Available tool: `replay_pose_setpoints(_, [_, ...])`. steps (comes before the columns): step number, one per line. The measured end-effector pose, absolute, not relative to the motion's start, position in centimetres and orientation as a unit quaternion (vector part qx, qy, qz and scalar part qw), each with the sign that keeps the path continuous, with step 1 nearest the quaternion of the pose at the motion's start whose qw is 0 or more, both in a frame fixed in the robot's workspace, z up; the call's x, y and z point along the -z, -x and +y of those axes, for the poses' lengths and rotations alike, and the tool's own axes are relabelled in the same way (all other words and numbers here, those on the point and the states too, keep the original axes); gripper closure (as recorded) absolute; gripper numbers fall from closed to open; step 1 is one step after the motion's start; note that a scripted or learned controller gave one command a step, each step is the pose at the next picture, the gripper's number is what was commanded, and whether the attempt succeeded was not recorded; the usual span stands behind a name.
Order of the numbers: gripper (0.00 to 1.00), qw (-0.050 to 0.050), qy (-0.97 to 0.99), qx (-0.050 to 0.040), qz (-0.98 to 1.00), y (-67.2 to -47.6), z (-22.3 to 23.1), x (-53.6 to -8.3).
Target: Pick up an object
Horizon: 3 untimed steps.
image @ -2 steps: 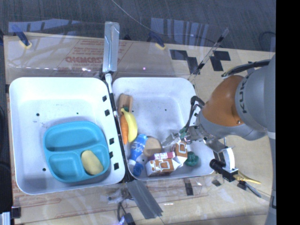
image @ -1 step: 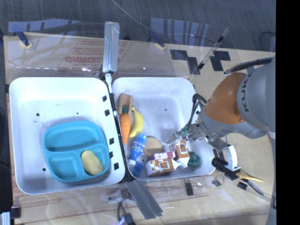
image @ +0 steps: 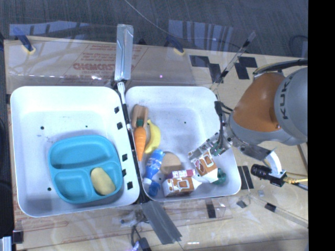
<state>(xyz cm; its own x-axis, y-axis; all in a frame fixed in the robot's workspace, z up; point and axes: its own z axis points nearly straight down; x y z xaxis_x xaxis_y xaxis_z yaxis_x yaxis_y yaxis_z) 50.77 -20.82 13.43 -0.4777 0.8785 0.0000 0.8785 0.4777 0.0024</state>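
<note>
Carton [image: 205,167] sat in the right bin [image: 172,90], down in the near right corner, tight to the rim. The gripper [image: 209,151] was right above it, just about at its top edge, though contact could not be made out. Whether the gripper was spread or pressed together could not be told; nothing was seen held in it. The arm [image: 261,114] leaned in over the bin's right wall, crowding that side.

Not much room down there. A second carton [image: 179,184] lay just left of the first, against the near wall, and a green item [image: 222,178] was wedged into the corner on its right. A brown lump [image: 171,163] sat behind the second carton, and a blue bottle [image: 153,171] lay next to it, pointing at the near wall. Along the left wall ran a carrot [image: 140,140], upright in the view, with a banana [image: 153,136] touching its right side and a tan item [image: 138,114] above them.

The open floor was in the far right of that bin, bare white from the banana across to the right wall.

Over in the left bin [image: 63,90], a blue tray [image: 84,166] took up the near half, with a yellow potato [image: 103,181] in its near right compartment. The far half of that bin was open floor.
</note>
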Motion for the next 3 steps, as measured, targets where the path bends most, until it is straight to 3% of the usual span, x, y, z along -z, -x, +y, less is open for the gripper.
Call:
replay_pose_setpoints(1, [1.0, 0.002, -0.41, -0.0008, 0.912, -53.9, -12.7, -23.2])
replay_pose_setpoints(2, [1.0, -0.001, -0.521, 0.0003, 0.853, -55.6, -14.8, -10.4])
replay_pose_setpoints(3, [0.0, -0.001, -0.521, 0.0003, 0.853, -55.6, -14.8, -10.5])
